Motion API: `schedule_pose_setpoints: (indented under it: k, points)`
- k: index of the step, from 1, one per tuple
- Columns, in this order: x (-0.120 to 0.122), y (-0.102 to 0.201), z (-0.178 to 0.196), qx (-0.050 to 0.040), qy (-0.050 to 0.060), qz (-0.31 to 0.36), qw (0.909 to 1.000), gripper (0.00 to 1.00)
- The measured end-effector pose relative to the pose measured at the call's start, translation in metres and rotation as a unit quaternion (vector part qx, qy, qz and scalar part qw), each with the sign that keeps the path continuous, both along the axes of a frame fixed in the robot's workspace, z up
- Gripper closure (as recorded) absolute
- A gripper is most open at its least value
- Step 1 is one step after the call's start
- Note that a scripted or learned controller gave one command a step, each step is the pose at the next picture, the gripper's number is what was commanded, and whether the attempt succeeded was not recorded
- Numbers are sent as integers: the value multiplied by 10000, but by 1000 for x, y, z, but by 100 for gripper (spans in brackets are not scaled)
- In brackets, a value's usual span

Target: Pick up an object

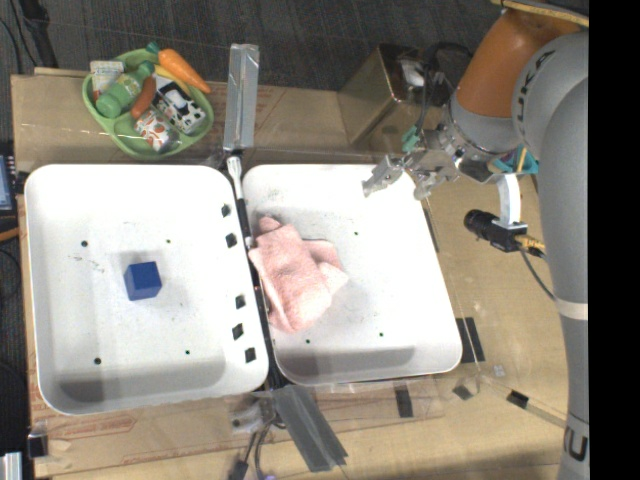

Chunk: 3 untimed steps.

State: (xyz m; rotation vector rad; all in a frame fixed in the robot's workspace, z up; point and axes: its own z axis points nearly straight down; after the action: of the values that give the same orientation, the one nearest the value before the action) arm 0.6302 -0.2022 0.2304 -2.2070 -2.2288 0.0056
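We see the gripper (398, 180) hovering over the upper right corner of the right bin (420, 298), its jaws spread with nothing between them. A crumpled pink cloth (296, 273) lies at that bin's left side, well apart from the jaws. A blue cube (143, 280) sits alone in the left bin (60, 308); a green bowl (100, 113) of toys rests on the bench (300, 118) behind

Even overhead light; white bins (130, 378) near glare, grey shadow pooled along their 6 o'clock walls. Focus slightly soft.
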Motion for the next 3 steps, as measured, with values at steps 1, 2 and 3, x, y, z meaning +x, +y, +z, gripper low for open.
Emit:
schedule_pose_setpoints:
  k: [1, 2, 3]
  points:
    - [18, 8, -4, -9, -41, 662, 9978, 0]
    - [-33, 33, -110, 5, -3, 1012, 9949, 0]
    - [-88, 73, -134, 0, -3, 55, 10000, 0]
